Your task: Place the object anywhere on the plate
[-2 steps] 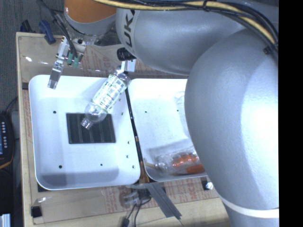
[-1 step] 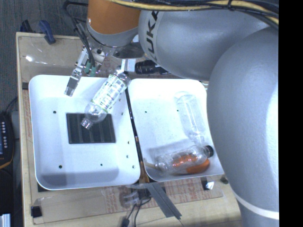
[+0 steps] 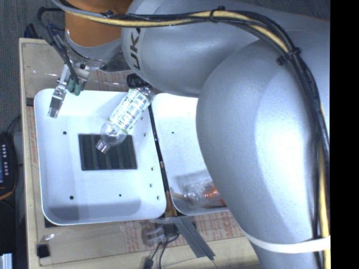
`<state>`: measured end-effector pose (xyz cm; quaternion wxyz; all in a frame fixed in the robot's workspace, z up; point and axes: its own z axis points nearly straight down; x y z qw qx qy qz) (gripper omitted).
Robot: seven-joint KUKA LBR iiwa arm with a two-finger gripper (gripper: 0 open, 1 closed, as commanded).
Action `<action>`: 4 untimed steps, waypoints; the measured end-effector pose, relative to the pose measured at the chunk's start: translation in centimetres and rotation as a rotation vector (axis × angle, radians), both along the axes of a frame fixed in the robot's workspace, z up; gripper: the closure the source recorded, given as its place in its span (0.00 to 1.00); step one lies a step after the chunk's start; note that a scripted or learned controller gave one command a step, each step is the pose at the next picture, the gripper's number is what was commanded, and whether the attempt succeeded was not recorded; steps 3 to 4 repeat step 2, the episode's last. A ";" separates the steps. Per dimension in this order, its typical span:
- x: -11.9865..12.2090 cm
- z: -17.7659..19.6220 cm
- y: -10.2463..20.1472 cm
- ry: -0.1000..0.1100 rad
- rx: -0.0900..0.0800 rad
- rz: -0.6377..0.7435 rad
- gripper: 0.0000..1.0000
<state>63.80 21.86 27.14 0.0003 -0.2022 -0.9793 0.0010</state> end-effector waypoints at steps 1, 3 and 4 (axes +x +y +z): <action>0.0 0.0 0.0 -0.001 0.000 0.000 0.00; -1.0 -8.0 -0.2 0.003 -0.002 -0.506 0.00; -1.0 -8.0 -0.2 0.003 -0.002 -0.506 0.00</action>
